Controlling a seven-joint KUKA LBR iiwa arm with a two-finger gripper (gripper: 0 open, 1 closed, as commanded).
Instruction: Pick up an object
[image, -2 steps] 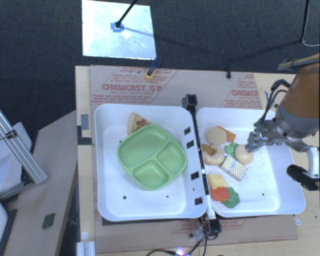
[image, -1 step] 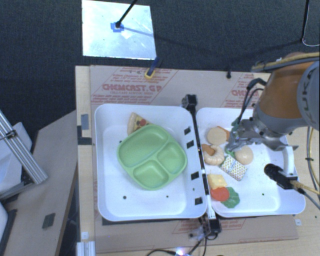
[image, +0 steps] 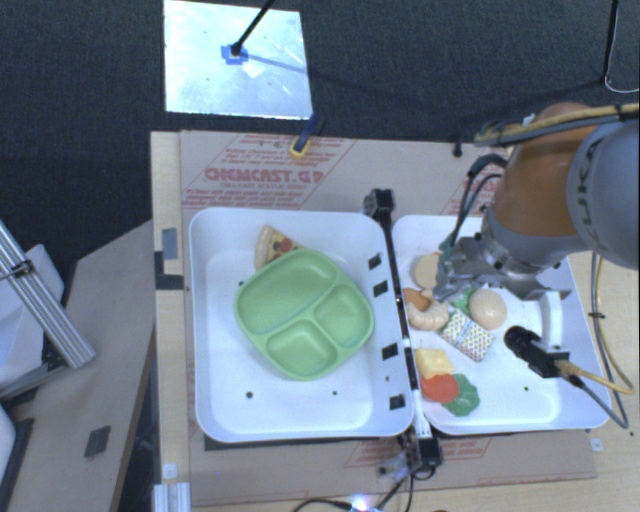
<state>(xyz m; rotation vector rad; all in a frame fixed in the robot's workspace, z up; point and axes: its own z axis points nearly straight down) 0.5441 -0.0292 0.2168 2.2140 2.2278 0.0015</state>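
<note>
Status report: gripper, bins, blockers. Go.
Gripper low in the right bin, among toy food; nothing seen held. Egg and croissant close by. Green tray over pizza slice in the left bin.

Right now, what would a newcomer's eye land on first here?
The green divided plate in the left bin, with a pizza slice poking out behind it. Then the grey and orange arm over the right bin, its gripper down among a cluster of toy food.
</note>
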